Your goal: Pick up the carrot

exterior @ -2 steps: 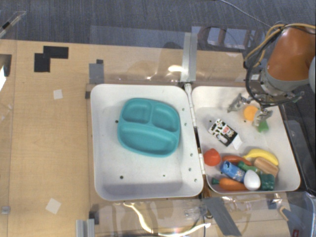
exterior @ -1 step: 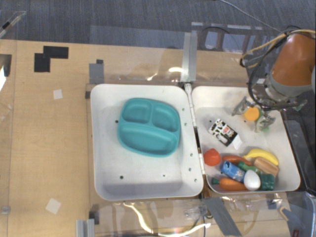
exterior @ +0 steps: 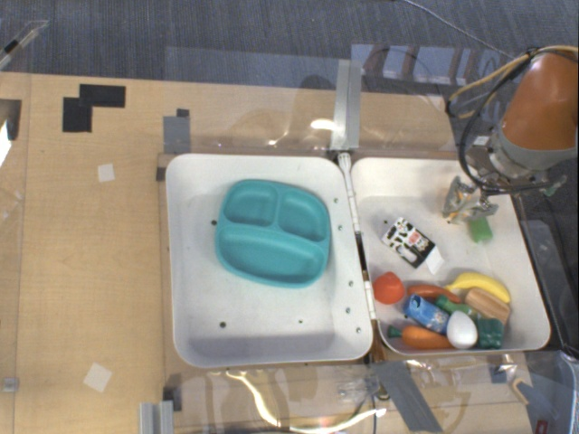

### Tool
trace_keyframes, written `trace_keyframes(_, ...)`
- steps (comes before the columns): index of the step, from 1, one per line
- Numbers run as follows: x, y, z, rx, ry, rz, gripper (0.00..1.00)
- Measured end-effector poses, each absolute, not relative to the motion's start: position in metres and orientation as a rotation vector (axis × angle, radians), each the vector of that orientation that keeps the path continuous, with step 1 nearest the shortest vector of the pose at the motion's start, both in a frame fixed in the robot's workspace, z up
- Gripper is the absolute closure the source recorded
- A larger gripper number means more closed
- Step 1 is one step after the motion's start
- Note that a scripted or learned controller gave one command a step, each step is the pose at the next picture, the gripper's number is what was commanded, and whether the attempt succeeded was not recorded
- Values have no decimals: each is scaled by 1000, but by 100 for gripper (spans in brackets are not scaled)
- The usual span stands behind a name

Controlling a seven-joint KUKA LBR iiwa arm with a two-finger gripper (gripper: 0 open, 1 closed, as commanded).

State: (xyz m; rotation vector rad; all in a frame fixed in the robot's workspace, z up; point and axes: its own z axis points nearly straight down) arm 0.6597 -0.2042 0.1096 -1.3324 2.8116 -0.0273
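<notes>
The carrot (exterior: 423,337) is orange and lies along the front edge of the right bin (exterior: 534,269), in a pile of toy food. My gripper (exterior: 468,204) hangs over the back part of that bin, well behind the carrot and apart from it. It is open with nothing between its fingers. A small green piece (exterior: 480,229) lies just in front of it on the bin floor.
Around the carrot lie a white egg (exterior: 461,330), a blue can (exterior: 423,313), a banana (exterior: 479,286), a red ball (exterior: 389,287) and a red-orange piece (exterior: 432,292). A black-and-white carton (exterior: 409,241) lies mid-bin. The left bin (exterior: 190,333) holds a teal divided plate (exterior: 272,231).
</notes>
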Motion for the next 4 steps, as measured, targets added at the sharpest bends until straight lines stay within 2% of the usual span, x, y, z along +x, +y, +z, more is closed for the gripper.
trace_keyframes(1, 673, -205, 307, -1289, 2839, -27, 100)
trace_keyframes(2, 671, -204, 298, -1293, 2849, -9, 0)
trace_keyframes(3, 669, -203, 194, -1468, 2774, 4, 0)
trace_keyframes(4, 666, -207, 94, -1553, 2708, -23, 0)
